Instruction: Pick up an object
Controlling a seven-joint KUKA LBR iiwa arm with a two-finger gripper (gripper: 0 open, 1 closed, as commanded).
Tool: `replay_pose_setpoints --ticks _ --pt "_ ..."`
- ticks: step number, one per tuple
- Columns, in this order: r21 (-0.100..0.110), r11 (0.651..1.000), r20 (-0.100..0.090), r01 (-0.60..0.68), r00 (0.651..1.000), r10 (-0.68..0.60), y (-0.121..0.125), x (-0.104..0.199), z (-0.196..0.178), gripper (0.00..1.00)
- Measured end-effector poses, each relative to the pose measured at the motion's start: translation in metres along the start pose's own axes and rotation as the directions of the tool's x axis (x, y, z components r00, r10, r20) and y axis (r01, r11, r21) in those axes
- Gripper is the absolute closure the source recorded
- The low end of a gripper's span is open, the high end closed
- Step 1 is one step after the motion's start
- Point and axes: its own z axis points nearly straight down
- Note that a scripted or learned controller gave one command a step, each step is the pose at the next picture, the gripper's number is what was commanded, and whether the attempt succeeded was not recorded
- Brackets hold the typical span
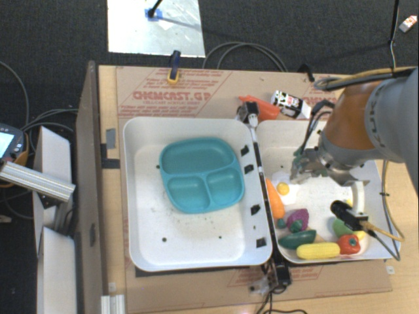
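A small yellow object [283,188] is lying on the floor of the right white bin [281,142], touching or just beside the upper end of an orange carrot [275,201] that is resting along the bin's left wall. The gripper [300,170] is hanging just above and to the right of that yellow piece, close to it but with nothing visibly between the jaws; how far the jaws are standing apart cannot be told from this angle. Lower in the same bin, a purple vegetable [298,217], a green cucumber [296,239], a corn cob [318,250] and a red tomato [349,244] are lying bunched near the front wall. A teal divided tray [201,174] is sitting in the left white bin [141,241] on the table [196,90].
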Motion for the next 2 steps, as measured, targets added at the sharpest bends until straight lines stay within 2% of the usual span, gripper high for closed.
replay_pose_setpoints --ticks 1,2 --pt "0.007 1.000 -0.002 0.005 1.000 -0.005 -0.033 0.071 -0.080 1.00" --pt "0.006 1.000 0.003 -0.006 1.000 0.006 0.017 0.020 -0.075 1.00"
